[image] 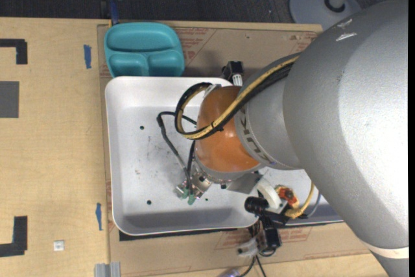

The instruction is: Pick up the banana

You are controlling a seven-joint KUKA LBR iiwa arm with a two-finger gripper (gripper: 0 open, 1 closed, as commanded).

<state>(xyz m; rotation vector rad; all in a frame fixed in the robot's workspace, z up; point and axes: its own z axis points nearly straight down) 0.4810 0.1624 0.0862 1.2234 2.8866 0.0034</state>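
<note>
Gripper (189, 194) low in one white bin (130, 139), finger state unclear; one teal tray (144, 48) behind

One white bin (130, 159) shows its floor in full, and a sliver of a second bin (324, 212) peeks out beneath the arm. One teal divided tray (144, 48) sits behind them (three compartments can be counted in it). One grey arm (337, 120) carries one gripper (191, 193).

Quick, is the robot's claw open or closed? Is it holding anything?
Gripper: low over the white bin; open or closed cannot be told, and nothing is seen in it.
</note>
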